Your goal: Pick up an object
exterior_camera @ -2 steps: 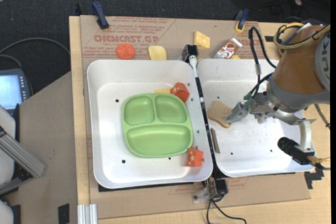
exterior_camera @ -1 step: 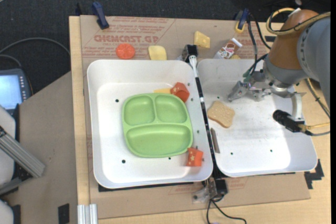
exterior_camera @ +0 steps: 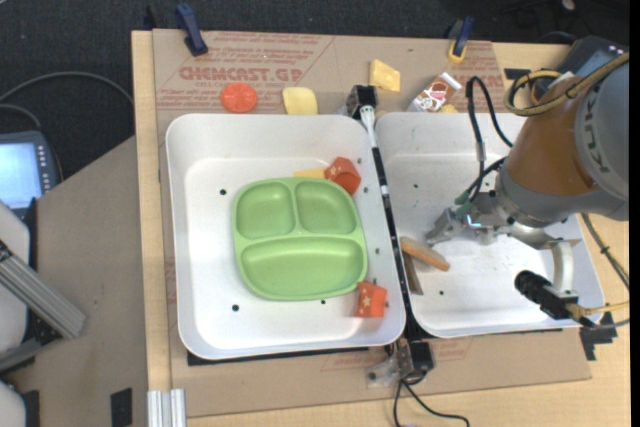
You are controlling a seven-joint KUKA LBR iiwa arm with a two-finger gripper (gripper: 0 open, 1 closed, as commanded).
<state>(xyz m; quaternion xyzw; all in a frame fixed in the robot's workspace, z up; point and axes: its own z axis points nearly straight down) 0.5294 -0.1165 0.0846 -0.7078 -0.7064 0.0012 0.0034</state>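
Note:
My gripper [exterior_camera: 447, 227] hangs low over the left half of the right bin [exterior_camera: 470, 315], its arm reaching in from the right. Just below and left of it, an orange-tan stick [exterior_camera: 425, 256] lies on the bin floor near the left wall. The tip is close to the stick, but I cannot see contact. In the left bin [exterior_camera: 190, 215] a green divided plate [exterior_camera: 298, 238] lies flat. A red-orange piece [exterior_camera: 343, 174] sits at its upper right corner, and a small red-orange block [exterior_camera: 371, 299] at its lower right.
Behind the bins on the cardboard lie an orange disc [exterior_camera: 238, 97], a pale yellow piece [exterior_camera: 299, 100], a yellow block [exterior_camera: 384, 75] and a red-and-white packet [exterior_camera: 436, 95]. Blue clamps [exterior_camera: 190, 27] [exterior_camera: 460, 37] hold the board's far edge. A black clip [exterior_camera: 360, 99] sits where the bins meet.

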